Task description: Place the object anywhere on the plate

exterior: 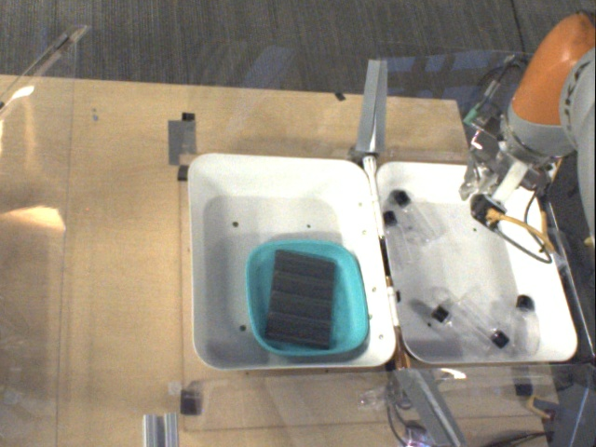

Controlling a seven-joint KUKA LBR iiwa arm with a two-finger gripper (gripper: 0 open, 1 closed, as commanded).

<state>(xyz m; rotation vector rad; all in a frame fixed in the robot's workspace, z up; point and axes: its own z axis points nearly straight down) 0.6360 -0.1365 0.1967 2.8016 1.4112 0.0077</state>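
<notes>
A teal square plate (354,296) sits in the left bin (214,212), toward its near right corner. A dark grey ridged block (301,298) lies flat on the plate, roughly centred and slightly turned. My gripper (484,192) hangs over the far right part of the right bin (466,333), well away from the plate and the block, with nothing visibly in it.
Several small black studs (440,314) dot the floor of the right bin. A grey post (372,105) stands behind the gap between the bins. A yellow cable (521,240) loops down from the wrist. Bare wooden bench (93,277) spreads to the left.
</notes>
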